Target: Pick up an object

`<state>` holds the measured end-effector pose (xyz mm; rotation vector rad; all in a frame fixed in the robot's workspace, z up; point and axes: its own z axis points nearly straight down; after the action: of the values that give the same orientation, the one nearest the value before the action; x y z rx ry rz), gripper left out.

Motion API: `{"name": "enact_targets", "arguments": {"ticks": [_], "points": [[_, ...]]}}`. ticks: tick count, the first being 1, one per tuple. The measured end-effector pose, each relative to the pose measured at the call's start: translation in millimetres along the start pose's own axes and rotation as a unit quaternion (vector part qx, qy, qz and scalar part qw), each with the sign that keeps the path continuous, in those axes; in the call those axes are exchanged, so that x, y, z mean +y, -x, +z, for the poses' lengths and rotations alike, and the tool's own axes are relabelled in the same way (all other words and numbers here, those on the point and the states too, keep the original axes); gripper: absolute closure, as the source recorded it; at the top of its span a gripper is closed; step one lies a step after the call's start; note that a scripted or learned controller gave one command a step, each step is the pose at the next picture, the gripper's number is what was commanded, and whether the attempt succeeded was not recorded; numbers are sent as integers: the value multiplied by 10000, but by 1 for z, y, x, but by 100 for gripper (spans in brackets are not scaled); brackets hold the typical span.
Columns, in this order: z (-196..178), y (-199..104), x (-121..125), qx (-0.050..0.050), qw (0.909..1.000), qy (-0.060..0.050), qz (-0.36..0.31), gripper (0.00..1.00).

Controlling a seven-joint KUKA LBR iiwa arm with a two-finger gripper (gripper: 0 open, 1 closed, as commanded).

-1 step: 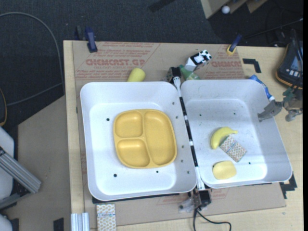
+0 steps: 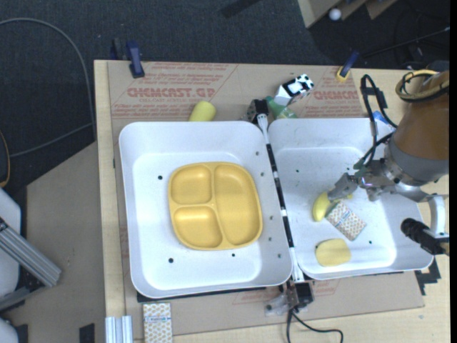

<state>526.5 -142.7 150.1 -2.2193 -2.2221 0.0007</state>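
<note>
Gripper low in the right bin, beside three small objects

The arm [image 2: 421, 131] comes in from the right and its gripper [image 2: 348, 189] is down inside the right bin [image 2: 307, 145]. I cannot tell from this view if anything is between the fingers, or how they stand — the tips are too small and dark.

Just beside the gripper lies a small yellow object [image 2: 320, 206], and next to it, touching or almost touching, a patterned packet [image 2: 348, 221]. A flat yellow piece [image 2: 333, 252] lies a little nearer to the front wall of the bin.

The left bin [image 2: 143, 156] holds a yellow divided plate [image 2: 215, 205] with three compartments — it lies in the middle.
</note>
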Motion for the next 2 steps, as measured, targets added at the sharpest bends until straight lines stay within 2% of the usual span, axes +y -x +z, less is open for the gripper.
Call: {"name": "enact_targets", "arguments": {"ticks": [1,2], "points": [[66,-24,24,2,10000,-2,2,0],[56,-24,24,-2,10000,6,4,100]]}}
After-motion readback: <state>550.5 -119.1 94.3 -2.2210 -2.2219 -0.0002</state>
